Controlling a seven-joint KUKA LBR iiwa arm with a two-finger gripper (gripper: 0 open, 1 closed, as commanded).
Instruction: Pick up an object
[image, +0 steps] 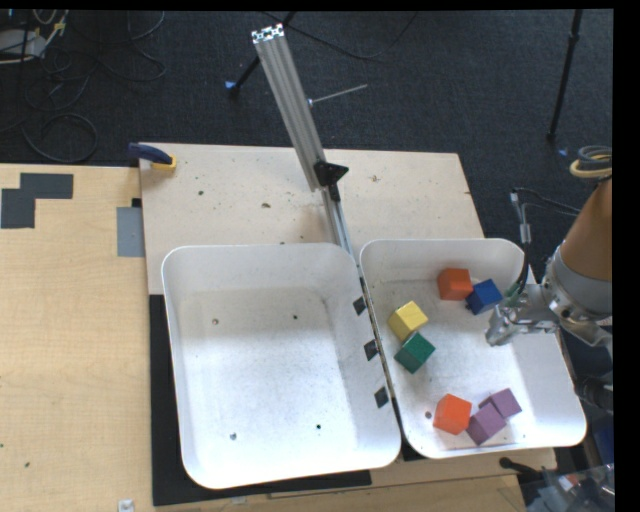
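Note:
The right bin (470, 448) holds several small blocks. An orange cube (454, 284) and a blue cube (484, 295) lie near its far right corner. A yellow cube (407, 319) and a green cube (414, 352) sit at its left side. Near the front lie another orange cube (452, 413) and two purple blocks (493, 414). My gripper (503, 330) hangs over the right side of this bin, just below and right of the blue cube, with nothing seen between its fingers.
The left bin (190, 300) stands beside the right one. A slanted aluminium post (296, 110) rises behind the bins. A blue and yellow clamp (152, 156) sits at the bench's far left corner. The arm (590, 260) enters from the right.

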